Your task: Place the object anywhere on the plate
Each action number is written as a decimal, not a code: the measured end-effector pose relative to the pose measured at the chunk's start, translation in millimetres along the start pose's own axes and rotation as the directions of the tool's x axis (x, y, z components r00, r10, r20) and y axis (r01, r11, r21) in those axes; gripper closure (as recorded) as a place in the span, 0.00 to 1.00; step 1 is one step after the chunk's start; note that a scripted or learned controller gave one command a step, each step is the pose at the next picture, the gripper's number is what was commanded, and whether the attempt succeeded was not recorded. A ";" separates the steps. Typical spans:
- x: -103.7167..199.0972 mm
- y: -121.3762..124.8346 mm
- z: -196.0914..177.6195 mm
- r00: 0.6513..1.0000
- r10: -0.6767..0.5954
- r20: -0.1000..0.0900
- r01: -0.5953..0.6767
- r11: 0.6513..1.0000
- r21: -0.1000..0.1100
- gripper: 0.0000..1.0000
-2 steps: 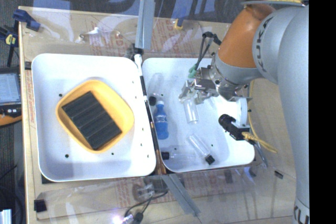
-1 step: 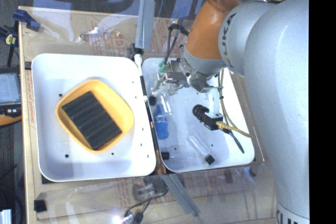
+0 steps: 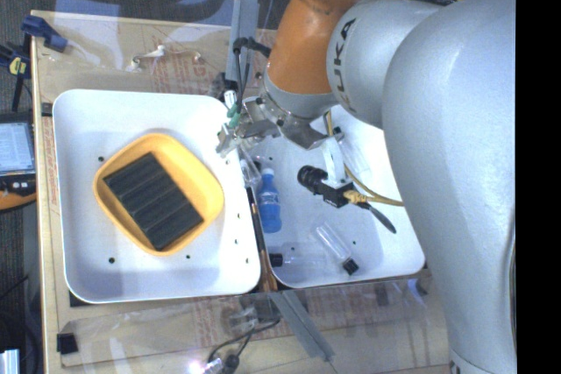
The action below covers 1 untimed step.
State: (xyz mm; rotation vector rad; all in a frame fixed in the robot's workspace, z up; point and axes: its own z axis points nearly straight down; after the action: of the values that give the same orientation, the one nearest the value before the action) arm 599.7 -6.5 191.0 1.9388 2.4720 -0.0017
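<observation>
Pincer (image 3: 248, 155) over blue bottle (image 3: 268, 201), finger state cannot tell; bottle light, stiff, slippery, grip mid-body across width

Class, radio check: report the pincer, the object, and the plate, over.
Pincer low over the right bin's left edge, above blue bottle. Bottle lying in the bin. Yellow plate in left bin, dark ridged insert on it.

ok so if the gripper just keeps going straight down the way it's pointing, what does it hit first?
Most likely the blue bottle, lying in the right bin just under the gripper by the wall between the bins. Depth is hard to judge from this slant, so it could land on the bin floor beside it.
</observation>
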 end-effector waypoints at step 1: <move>13.4 13.7 -1.0 0.995 -0.099 0.001 0.099 0.995 -0.004 1.00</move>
State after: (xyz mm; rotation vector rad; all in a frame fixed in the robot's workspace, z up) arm 609.8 9.8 192.0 1.8117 2.5626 0.0018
